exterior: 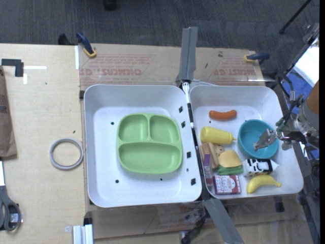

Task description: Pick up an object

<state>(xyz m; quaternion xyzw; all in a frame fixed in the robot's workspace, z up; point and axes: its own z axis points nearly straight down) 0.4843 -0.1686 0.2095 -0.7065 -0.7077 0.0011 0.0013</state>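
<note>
We see the pincer (265,139) low over the blue bowl (252,138) in the right bin (284,111), its metal fingers spread, nothing between them. Around the bowl: a sausage (223,114) at eleven o'clock, a yellow bottle (216,135) at nine, a black-and-white toy cow (259,165) at six with a banana (263,183) below it. A yellow bun-shaped piece (229,159) and a red box (227,184) lie toward seven. The left bin (96,136) holds a green divided plate (150,143). A grey ring (66,153) rests on the worktop (40,116), at nine of that bin.
</note>
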